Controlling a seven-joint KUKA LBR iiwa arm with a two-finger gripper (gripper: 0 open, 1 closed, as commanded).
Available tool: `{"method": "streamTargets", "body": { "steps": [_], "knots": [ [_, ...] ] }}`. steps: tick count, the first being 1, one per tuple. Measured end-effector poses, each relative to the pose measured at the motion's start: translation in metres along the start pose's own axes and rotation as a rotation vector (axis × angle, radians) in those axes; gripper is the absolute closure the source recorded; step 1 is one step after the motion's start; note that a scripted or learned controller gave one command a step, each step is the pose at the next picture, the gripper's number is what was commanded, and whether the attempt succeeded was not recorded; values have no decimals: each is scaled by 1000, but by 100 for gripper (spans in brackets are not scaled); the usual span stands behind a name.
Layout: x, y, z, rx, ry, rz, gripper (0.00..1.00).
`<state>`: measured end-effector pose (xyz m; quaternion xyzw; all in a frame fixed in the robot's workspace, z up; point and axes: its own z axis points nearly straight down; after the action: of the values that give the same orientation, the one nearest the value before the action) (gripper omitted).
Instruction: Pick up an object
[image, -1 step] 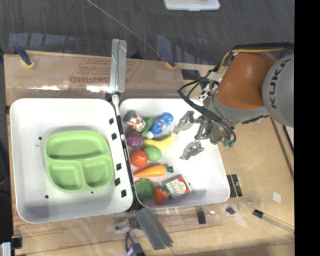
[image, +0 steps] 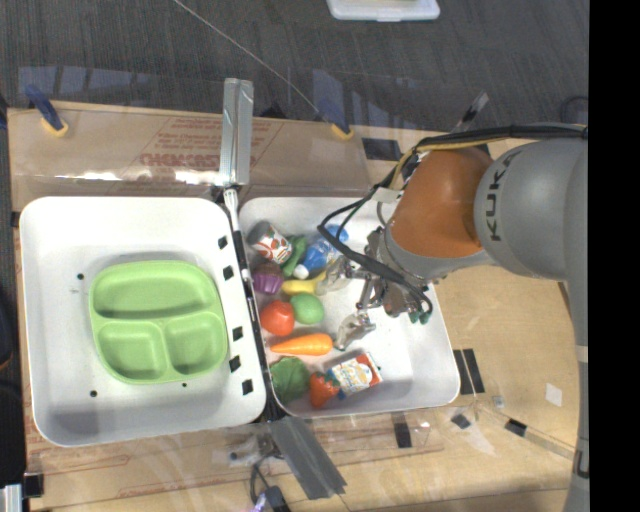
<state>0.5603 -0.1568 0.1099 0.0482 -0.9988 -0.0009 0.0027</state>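
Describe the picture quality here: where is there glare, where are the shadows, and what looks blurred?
Camera view: soft, even light; the white bins are bright, with faint shadow under the green divided tray. Pale glare streaks the clear sheet behind them. The claw and small toy foods, like the carrot, look soft and lack fine detail.

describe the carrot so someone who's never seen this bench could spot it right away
Look in the right white bin, the one full of toy food. Along its left side, below the red tomato and the lime, lies the carrot. It is the only long, tapered orange piece, lying sideways.
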Motion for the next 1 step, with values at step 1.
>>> {"method": "streamTargets", "body": {
  "steps": [1],
  "knots": [
    [65, 22, 18, 2, -7, 71, 0]
  ]
}}
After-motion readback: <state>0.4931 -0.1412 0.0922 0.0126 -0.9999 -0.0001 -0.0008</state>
